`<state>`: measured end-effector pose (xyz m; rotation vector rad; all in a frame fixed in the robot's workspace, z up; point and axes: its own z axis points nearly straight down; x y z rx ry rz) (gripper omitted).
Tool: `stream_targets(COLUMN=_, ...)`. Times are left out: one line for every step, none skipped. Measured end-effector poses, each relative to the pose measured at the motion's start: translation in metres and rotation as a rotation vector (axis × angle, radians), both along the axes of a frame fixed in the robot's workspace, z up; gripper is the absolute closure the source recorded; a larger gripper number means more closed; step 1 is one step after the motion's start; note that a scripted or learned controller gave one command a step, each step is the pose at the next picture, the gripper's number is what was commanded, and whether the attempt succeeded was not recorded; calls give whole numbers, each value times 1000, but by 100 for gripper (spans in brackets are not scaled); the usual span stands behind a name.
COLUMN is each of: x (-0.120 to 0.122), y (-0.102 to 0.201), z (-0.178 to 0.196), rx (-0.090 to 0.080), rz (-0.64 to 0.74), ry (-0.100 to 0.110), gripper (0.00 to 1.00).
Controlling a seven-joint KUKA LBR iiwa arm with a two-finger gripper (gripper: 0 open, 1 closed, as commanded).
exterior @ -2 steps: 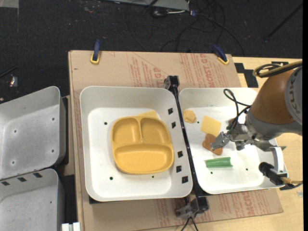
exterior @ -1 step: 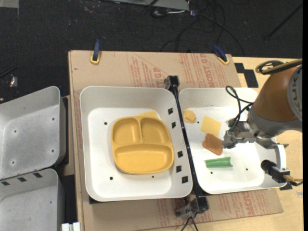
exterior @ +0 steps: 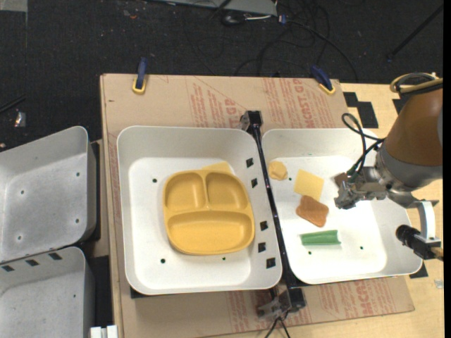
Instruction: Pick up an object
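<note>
1. Dark carpet strewn with cables surrounds the worktop [exterior: 183, 94], a sheet of brown cardboard held by clamps, carrying two shallow white bins side by side.
2. Left bin [exterior: 134, 189] holds a yellow divided tray [exterior: 208, 213], lying flat near its middle.
3. Right bin [exterior: 373, 255] holds four small things: a small yellow lump [exterior: 278, 170] near the divider, a pale yellow block [exterior: 309, 184] beside it, a brown orange piece [exterior: 312, 210] just below the block, and a green strip [exterior: 320, 239] lowest of all.
4. The gripper [exterior: 345, 194] hangs over the right bin's middle, on the arm reaching in from the right; from where I stand I cannot tell its state.
5. Nothing shows in its grasp, so I judge the pick not yet made.
6. The brown orange piece and the pale yellow block lie nearest, just to the gripper's left in the camera view; the brown piece sits slightly lower.
7. The green strip lies farther down, its long axis running left to right, so a grasp across its narrow width looks easiest.
</note>
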<state>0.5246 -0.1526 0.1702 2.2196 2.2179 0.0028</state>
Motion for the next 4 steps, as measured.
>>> stream_targets(x=8, y=3, z=61, rx=-1, rz=4, ry=-3, gripper=100)
stream_targets(x=8, y=3, z=111, rx=0, rz=4, ry=3, gripper=100)
stream_targets(x=28, y=58, z=93, rx=3, rz=8, ry=5, gripper=100)
stream_targets(x=45, y=102, z=77, rx=2, rz=8, ry=4, gripper=100)
